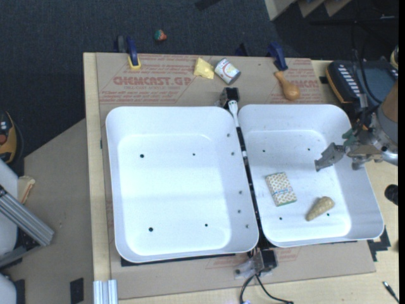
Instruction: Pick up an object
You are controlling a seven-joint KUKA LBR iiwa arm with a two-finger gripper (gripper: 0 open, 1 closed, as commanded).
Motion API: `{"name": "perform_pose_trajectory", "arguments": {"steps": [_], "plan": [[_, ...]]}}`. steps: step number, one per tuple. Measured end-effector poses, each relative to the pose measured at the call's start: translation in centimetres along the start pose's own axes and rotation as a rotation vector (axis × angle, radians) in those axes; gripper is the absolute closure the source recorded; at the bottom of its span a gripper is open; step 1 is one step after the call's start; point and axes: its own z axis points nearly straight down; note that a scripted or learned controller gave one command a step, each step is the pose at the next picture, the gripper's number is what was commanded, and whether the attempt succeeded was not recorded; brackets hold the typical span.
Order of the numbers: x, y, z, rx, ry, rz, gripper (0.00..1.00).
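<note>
Tool hangs empty over the right bin, its state impossible to tell, up-right of the box and cone, so a descent here would likely close on nothing.

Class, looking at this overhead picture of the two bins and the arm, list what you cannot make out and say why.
- Gripper, camera view: too small and blurred to tell how the tip stands.
- Arm, camera view: cut off by the right edge.
- Patterned box: print too small to read.
- Small object on floor: too tiny to identify.
</note>
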Motion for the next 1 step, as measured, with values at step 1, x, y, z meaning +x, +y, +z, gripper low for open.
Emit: {"name": "perform_pose_trajectory", "arguments": {"steps": [1], "plan": [[0.81, 1.76, -12.27, -0.016, -0.005, -0.004, 0.0]]}}
